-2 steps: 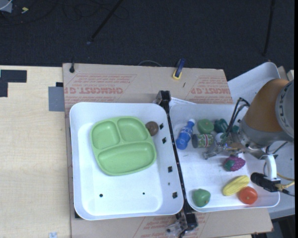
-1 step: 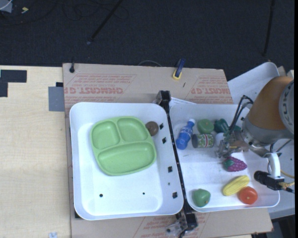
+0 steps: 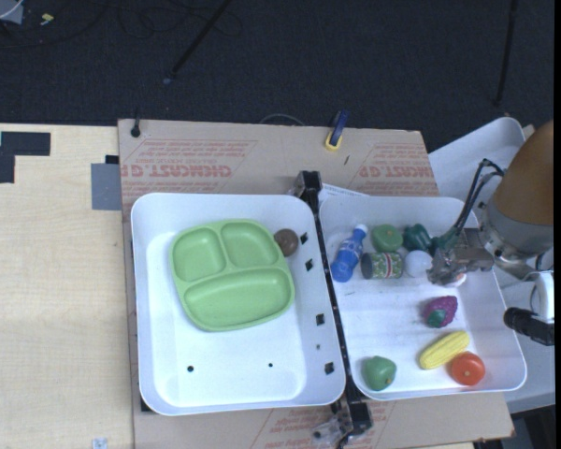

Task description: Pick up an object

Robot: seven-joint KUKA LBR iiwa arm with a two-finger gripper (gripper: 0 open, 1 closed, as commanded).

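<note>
The right bin (image 3: 393, 330) holds several toy items: a blue bottle (image 3: 347, 255), a green-lidded can (image 3: 384, 262), a green round piece (image 3: 387, 238), a dark teal piece (image 3: 418, 238), a purple and green fruit (image 3: 439, 311), a yellow corn cob (image 3: 444, 349), an orange-red tomato (image 3: 467, 369) and a green pepper (image 3: 379, 372). My gripper (image 3: 446, 268) hangs low at the bin's right side, just above the purple fruit and right of a small white ball (image 3: 417, 263). Its tips are blurred against the bin.
The left bin (image 3: 159, 344) carries a green divided plate (image 3: 232, 274) and a small brown ball (image 3: 286, 241) near the divider. Cardboard lies under both bins. The arm's orange band (image 3: 533, 176) and grey wrist come in from the right.
</note>
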